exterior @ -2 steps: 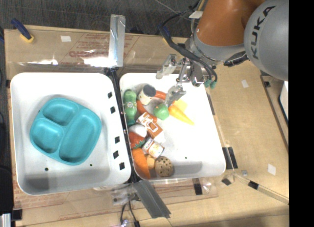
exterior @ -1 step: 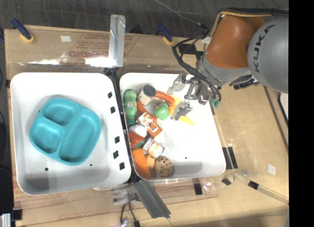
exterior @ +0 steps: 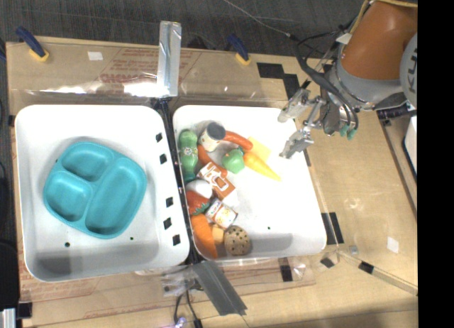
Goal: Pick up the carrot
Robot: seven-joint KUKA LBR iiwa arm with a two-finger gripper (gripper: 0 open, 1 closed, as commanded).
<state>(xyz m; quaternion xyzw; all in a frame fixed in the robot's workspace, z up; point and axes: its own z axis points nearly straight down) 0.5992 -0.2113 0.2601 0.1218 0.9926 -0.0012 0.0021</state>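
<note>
The grey arm with its orange band [exterior: 379, 35] reaches in from the right, and its two-finger metal claw [exterior: 298, 129] hangs over the right rim of the right-hand shallow white bin [exterior: 284, 213]. The claw's fingers stand spread apart with nothing between them — one tip sits near the bin's upper right corner, the other lower, just above the rim.

The long orange carrot [exterior: 237, 140] lies in the upper middle of that same bin, slanting down to the right, well apart from the claw. It touches a small grey-and-white round container [exterior: 212, 134] at its upper left end and a green pepper-like toy [exterior: 233, 160] just below it. A yellow pointed toy vegetable [exterior: 261, 162] lies just beside it on the right (between carrot and claw).

Further left and down the bin, a green bottle-shaped toy [exterior: 188, 150], a small red-and-white carton [exterior: 216, 180] and a brown speckled cookie [exterior: 237, 241] crowd along the left wall.

The left-hand white bin [exterior: 42, 248] holds a teal plastic plate with three compartments [exterior: 95, 188]. Both bins rest on the brown tabletop [exterior: 369, 206].
</note>
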